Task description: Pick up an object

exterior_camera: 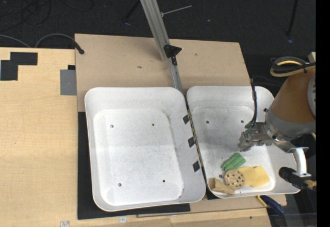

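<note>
The arm is reaching in from the right, and its hand is hanging over the right bin; whether it is spread or closed cannot be told. Just below it, a green object, a round brown cookie-like piece, a yellow piece and a tan piece are lying bunched at that bin's near edge. The left bin is sitting alongside on the table.

A brown bench carries two shallow white bins side by side, the left bin and the right bin, touching.
</note>
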Controlling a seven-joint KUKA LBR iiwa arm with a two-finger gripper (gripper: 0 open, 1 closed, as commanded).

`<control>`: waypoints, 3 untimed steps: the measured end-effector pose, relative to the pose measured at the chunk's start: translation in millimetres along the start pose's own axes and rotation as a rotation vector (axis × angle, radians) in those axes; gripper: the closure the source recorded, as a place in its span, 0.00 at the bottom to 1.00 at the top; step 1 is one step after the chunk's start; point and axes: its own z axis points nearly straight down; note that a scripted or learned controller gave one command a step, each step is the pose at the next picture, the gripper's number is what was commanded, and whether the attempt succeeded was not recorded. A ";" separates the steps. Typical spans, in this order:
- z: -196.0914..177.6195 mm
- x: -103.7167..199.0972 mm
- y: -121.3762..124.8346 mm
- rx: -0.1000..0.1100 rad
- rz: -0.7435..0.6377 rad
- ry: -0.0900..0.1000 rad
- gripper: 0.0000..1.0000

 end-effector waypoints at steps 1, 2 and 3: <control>-58.2 8.1 1.7 -0.007 -0.009 -0.002 1.00; -110.1 2.2 11.3 -0.007 -0.008 -0.002 1.00; -149.9 1.2 11.4 -0.006 -0.009 -0.002 1.00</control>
